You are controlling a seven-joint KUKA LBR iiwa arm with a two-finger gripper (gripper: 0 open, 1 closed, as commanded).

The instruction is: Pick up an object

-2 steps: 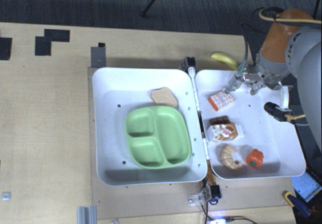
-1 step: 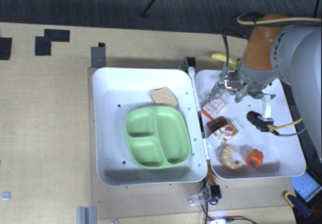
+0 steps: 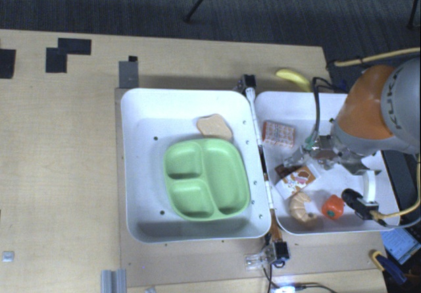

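Gripper (image 3: 314,151) low in the right bin (image 3: 329,104), finger state impossible to tell, one wrapped snack (image 3: 294,176) just at its 7 o'clock, one croissant (image 3: 302,207), one orange tomato (image 3: 333,207), one red packet (image 3: 277,132) at 10 o'clock, left bin (image 3: 141,153) holding one green divided plate (image 3: 206,178) and one bread slice (image 3: 214,126).

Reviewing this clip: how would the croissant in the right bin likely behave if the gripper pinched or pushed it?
The croissant looks like a small curved toy, so probably light. Its rounded shape may let it slip from a pinch. Pushed, it would likely slide against the bin's near wall beside it.
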